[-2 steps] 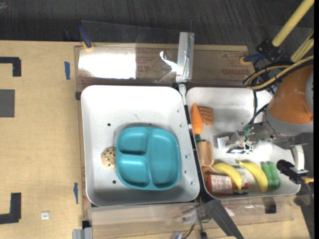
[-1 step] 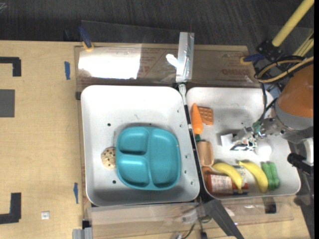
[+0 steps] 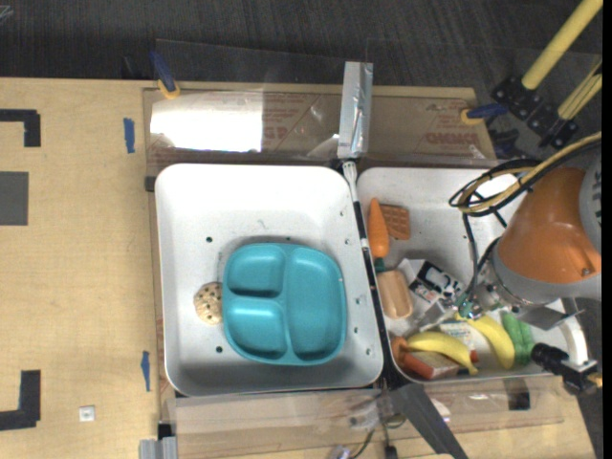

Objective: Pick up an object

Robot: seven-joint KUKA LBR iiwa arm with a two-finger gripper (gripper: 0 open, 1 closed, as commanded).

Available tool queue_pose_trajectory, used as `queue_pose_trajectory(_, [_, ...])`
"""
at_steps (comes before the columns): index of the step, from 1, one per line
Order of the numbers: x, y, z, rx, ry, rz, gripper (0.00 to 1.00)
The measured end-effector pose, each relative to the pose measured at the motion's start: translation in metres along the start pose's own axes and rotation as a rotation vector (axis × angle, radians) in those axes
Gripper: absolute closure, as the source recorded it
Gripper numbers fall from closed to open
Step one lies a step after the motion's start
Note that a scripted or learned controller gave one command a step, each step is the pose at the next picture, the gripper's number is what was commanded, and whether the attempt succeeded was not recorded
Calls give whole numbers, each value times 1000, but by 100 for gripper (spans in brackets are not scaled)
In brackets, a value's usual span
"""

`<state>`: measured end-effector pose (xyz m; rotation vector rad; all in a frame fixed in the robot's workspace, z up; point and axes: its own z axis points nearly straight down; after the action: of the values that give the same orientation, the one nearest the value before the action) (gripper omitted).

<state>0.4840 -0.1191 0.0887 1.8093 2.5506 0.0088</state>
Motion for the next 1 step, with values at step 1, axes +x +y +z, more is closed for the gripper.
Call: queue_pose_trajectory(1, [-79, -4, 3, 8, 1, 42, 0])
